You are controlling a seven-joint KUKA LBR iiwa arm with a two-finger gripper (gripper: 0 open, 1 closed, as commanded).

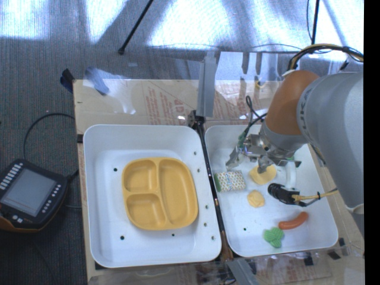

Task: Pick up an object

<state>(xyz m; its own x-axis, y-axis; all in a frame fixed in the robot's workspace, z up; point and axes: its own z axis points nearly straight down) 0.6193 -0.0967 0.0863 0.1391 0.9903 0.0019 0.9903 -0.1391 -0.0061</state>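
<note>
Near edge: two shallow white plastic bins side by side, left bin [104,242] and right bin [323,233], sharing a middle wall.
Left bin load: one yellow three-compartment plastic tray [159,193], lying flat near the centre.
Right bin, front: small green leafy toy piece [273,237] close to the near wall, and just behind it to the right a red-orange toy sausage [293,220], lying at a slant.
Right bin, middle: pale yellow round toy piece [256,199], apart from the sausage; left of it, near the dividing wall, a green-and-white patterned block [230,181].
Right bin, under the arm: another pale yellow piece [263,174], sitting right below the wrist.
Arm: grey with an orange band, reaching in from the right, low over the right bin.
Gripper [261,159]: down at the yellow piece beneath it; cannot tell how it stands or whether anything is held.
Black fitting [280,192]: beside the round yellow piece, cable trailing right.
Off the bench, left: handheld control pendant with screen [27,195] on the grey carpet.
</note>
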